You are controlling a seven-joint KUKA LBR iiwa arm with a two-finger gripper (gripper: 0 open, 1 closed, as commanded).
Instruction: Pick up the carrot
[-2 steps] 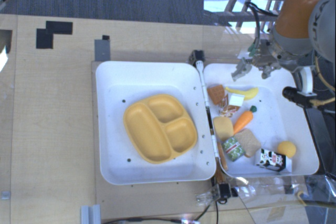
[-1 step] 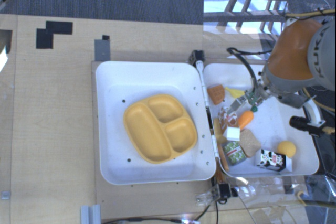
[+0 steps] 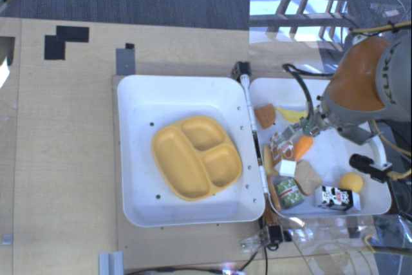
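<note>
In the right bin [image 3: 380, 206], among a crowd of small items, you have the carrot [image 3: 301, 146] lying at a slant, its orange body pointing down-left and its upper end meeting the gripper [image 3: 310, 127]. The arm [image 3: 360, 77] reaches in from the right and drops its wrist directly over that upper end, which suits a grasp at the stalk rather than the thicker body. Whether the gripper is open, closed or actually gripping the carrot cannot be told; the contact point is small, dark and overlapped by the wrist. Note the neighbours: a white block [image 3: 287, 168] and a slice of bread [image 3: 308, 177] sit just below the carrot, a brown cracker [image 3: 265, 116] lies up-left, and a yellow piece [image 3: 291, 114] lies beside the wrist, partly masked by it. This crowding likely explains the steep approach. The left bin [image 3: 138, 203] holds a yellow divided tray [image 3: 195, 156], well apart from the work. The arm's bulk cuts off the right bin's upper right corner.
</note>
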